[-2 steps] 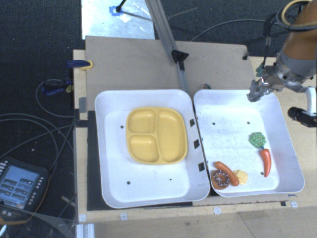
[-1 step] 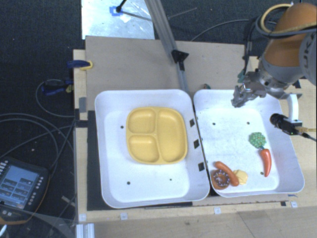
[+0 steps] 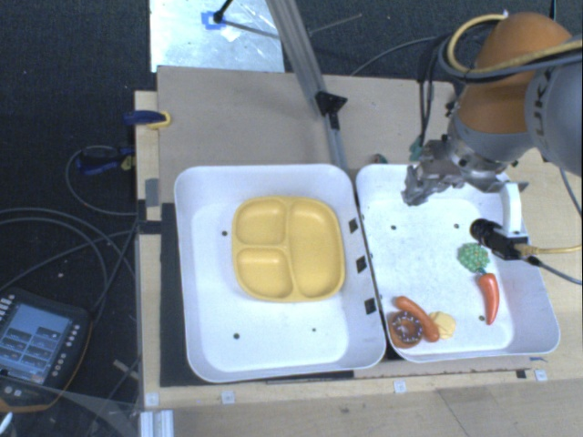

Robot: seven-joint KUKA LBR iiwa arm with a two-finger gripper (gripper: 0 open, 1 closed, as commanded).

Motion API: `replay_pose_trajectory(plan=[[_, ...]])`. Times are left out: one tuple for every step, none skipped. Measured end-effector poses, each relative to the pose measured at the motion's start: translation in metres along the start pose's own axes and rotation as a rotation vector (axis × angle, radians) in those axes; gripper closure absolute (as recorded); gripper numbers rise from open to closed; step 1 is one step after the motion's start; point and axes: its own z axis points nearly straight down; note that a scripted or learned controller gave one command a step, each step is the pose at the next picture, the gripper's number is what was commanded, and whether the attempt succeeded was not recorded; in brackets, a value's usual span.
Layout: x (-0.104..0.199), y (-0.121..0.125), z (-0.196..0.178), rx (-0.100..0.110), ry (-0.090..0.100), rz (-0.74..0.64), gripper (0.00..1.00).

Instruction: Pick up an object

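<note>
Gripper (image 3: 421, 188) hangs over the back left part of the right bin (image 3: 410, 253), above bare bin floor with nothing under it. Jaws: can't tell from this angle whether released or clenched. Nothing shows between them, so I count no grasp.

Everything pickable sits toward the front of that bin, well apart from the gripper:
- broccoli (image 3: 473, 257) near the right side
- carrot (image 3: 489, 297) just in front of it, top end close to the broccoli, maybe touching
- front left corner: sausage (image 3: 415, 315) lying against a donut (image 3: 403, 330), with a small yellow piece (image 3: 444, 323) at the sausage's end

Left bin (image 3: 209, 326) holds a yellow divided plate (image 3: 290, 248). It is flat and wide, a poor target for two jaws.

Step in hand, as I read it: choose a target and line up. Descent not begun.

How to do it well:
- Go for the carrot. Bare floor on both long sides, slim enough to span.
- Turn the wrist so the jaws close across its short axis, mid-body, clear of the broccoli and the tapered tip.
- Broccoli is second choice. It has room around it, but it's lumpy and likely to squirt out.
- Skip the corner cluster. The pieces touch, the bin wall crowds them, and a jaw would probably land on a neighbour.
- Come down straight with the jaws wide, reach the floor, close, then lift straight.
</note>
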Motion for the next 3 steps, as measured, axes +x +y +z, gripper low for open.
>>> replay_pose_trajectory(plan=[[0.043,-0.025,0.01,0.002,0.0,0.0,1.0],[0.087,-0.048,-0.001,0.0,0.001,-0.001,1.0],[0.128,-0.071,0.005,0.002,-0.001,0.0,1.0]])
